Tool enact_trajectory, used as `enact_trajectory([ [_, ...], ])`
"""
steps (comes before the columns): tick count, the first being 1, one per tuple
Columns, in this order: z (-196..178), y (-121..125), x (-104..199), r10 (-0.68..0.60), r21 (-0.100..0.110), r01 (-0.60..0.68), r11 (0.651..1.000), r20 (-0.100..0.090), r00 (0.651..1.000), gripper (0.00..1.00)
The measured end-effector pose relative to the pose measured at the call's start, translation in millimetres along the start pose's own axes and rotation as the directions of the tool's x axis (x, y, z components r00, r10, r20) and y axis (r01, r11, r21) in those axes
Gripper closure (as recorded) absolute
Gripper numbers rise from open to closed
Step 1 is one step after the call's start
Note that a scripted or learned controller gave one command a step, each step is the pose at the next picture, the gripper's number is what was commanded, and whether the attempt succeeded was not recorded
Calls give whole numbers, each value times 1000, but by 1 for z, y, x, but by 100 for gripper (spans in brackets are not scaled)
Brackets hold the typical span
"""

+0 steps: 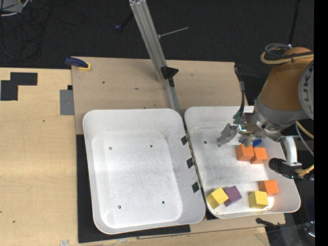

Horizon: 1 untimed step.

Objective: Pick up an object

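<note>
Camera view, orange blocks point(251, 153) just beside gripper point(231, 134), right bin point(215, 118)

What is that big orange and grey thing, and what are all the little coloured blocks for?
That is a robot arm, seen by a camera looking down from above. At its end is a gripper, like a two-finger hand, hanging over the right bin. It is meant to pick something up. In that bin lie two orange blocks touching each other, a yellow block beside a purple block, and another yellow block by an orange one. I cannot tell if it holds anything.
</note>
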State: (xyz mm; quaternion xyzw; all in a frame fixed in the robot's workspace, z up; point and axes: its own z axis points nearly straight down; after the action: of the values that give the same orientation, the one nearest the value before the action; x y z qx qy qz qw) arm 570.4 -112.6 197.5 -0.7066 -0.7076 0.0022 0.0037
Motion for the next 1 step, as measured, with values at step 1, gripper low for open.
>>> enact_trajectory([
  [1, -2, 1, -2, 4, -5, -4, 1000, 1, 1000, 0],
])
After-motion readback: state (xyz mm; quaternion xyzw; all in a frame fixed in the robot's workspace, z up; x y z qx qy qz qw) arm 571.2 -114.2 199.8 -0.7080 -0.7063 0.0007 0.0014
